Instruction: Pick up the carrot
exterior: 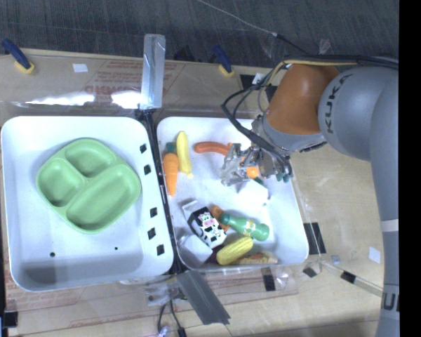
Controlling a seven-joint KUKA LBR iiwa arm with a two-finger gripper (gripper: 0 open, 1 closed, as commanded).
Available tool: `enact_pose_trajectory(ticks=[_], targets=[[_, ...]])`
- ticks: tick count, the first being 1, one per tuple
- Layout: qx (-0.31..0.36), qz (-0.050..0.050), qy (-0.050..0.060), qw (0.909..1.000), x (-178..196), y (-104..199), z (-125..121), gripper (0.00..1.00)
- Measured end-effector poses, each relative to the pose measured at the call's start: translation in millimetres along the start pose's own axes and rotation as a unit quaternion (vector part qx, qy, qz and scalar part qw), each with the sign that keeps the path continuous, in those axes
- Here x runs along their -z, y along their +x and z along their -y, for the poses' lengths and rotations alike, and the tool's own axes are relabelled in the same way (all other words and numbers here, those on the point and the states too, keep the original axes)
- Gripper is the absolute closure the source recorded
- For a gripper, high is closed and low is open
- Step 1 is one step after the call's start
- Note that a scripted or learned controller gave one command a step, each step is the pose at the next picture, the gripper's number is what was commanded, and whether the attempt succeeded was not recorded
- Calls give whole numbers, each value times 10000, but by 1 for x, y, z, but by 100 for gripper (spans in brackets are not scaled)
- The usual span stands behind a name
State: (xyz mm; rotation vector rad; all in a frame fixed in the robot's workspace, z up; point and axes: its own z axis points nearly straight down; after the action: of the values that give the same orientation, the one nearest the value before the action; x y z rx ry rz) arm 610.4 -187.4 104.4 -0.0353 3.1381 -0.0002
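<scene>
At the near edge of the right bin [295, 209] there's a little pile: a yellow corn-looking piece [234, 250], a green bottle [245, 226] lying on its side, and a small black-and-white cow-print carton [206, 227]. All glossy toy-plastic stuff, smooth and rounded, probably slippery to grab.

Further in, the carrot [170, 173] lies along the bin's left wall, just beside the divider. It's a stubby orange taper with a green top, long axis running near-to-far, fat end toward the far side. A yellow banana [184, 152] is snugged up right against it on the right, and a red-orange sausage-shaped thing [212, 147] sits a bit past that.

The gripper [247, 168] hangs over the middle of the same bin, so the carrot is off to its left, with the banana between them-ish. There's something small and orange at the fingertips, but I honestly can't tell if it's pinched or just lying under them, or how wide the jaws are. My guess: it needs to shift left and line its fingers across the carrot's narrow width, and that banana could get in the way.

The left bin [14, 188] holds a matte green divided plate [88, 183].
</scene>
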Motion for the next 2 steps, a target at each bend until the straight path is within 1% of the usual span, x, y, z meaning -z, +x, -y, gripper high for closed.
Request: enact_pose_trajectory(ticks=[1,2], targets=[[193,-5,6,9998,36,105,10,100],[-226,28,19,9997,129,66,22,100]])
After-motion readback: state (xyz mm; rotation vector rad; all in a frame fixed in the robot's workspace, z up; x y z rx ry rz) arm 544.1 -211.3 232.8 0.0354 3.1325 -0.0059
